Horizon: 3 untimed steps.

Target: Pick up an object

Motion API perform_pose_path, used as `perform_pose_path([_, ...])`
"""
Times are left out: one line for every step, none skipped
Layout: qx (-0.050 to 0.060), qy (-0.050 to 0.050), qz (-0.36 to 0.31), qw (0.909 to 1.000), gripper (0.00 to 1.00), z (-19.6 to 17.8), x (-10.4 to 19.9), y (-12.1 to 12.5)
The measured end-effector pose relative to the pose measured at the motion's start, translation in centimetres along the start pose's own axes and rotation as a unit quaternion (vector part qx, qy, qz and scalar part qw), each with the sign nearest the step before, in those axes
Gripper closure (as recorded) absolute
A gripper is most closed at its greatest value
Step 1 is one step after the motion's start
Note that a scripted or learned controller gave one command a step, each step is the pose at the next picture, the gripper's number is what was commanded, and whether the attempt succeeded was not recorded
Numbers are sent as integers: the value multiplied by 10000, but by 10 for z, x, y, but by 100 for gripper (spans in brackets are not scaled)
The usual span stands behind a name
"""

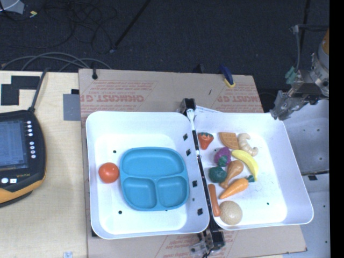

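Toy banana [246,162], mid-right of the frame in the right bin [285,198], looks light, rigid and slick; grip across its middle. The gripper [284,107] hovers upper right; its opening cannot be told.

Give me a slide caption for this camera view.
Pincer poised beyond the right bin of toy food; blue tray and tomato sit left.

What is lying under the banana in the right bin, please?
The banana rests across the top of a tan pear-shaped piece, with a carrot just below. Whatever it covers directly cannot be seen.
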<state>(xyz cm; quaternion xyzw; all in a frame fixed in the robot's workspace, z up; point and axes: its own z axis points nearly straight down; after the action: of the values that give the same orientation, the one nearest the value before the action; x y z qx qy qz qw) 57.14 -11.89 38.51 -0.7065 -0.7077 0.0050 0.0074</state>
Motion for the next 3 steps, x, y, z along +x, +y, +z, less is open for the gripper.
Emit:
perform_pose_path([4, 7, -19, 10000, 100, 137, 63, 18])
perform_pose_path([-76, -16, -5, 10000, 100, 201, 72, 78])
perform_pose_path([-50, -24, 31, 10000, 100, 212, 22, 40])
